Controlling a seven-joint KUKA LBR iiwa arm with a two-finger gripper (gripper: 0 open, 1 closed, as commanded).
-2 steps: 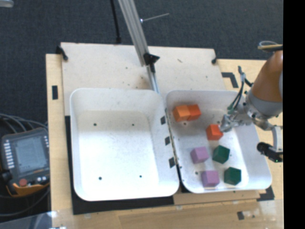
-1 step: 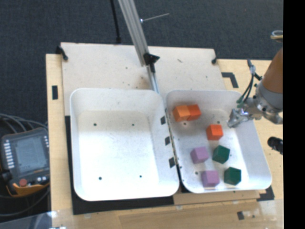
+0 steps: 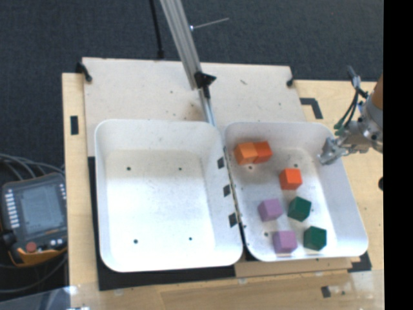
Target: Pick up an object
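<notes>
The right bin [image 3: 335, 192] holds several small blocks. An orange double block [image 3: 252, 152] lies near its back left, and a single orange cube [image 3: 291, 178] sits toward the middle. Two purple cubes [image 3: 270, 209] [image 3: 284, 241] and two green cubes [image 3: 299, 208] [image 3: 315, 237] lie toward the front. My gripper [image 3: 328, 151] hangs over the bin's back right rim, to the right of the orange cube and apart from every block. Nothing shows between its fingers.
The left bin [image 3: 103, 173] stands beside the right one. A slanted aluminium camera post [image 3: 182, 37] rises behind the bins. A teach pendant [image 3: 35, 208] lies off the bench at the left.
</notes>
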